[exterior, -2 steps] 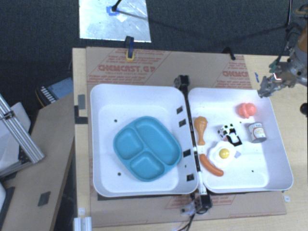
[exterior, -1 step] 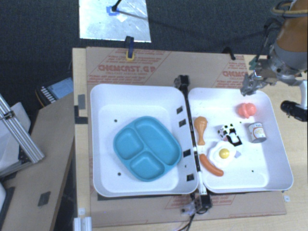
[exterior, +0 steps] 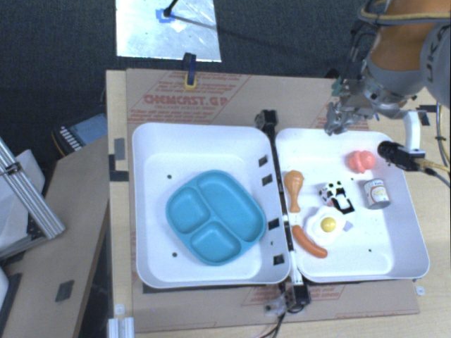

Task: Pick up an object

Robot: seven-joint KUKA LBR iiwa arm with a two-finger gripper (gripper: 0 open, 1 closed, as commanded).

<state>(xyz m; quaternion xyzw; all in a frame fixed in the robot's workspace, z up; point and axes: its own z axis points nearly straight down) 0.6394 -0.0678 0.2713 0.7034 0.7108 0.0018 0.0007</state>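
Six small toys are lying in the right bin [exterior: 405, 259], lower right of the frame. I'm ranking them largest first: the sausage [exterior: 310, 242], stiff, light, slanting down-right; the drumstick [exterior: 294, 189], long axis running up-down, best pinched across its shaft; the egg [exterior: 328, 225]; the can [exterior: 378, 193]. The tool [exterior: 340, 122] is hovering upper right; I cannot tell its state.

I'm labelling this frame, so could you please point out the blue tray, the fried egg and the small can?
blue tray [exterior: 184, 206]: camera view, upper-left compartment floor.
fried egg [exterior: 328, 224]: camera view, on the yellow yolk.
small can [exterior: 378, 193]: camera view, middle of its labelled side.
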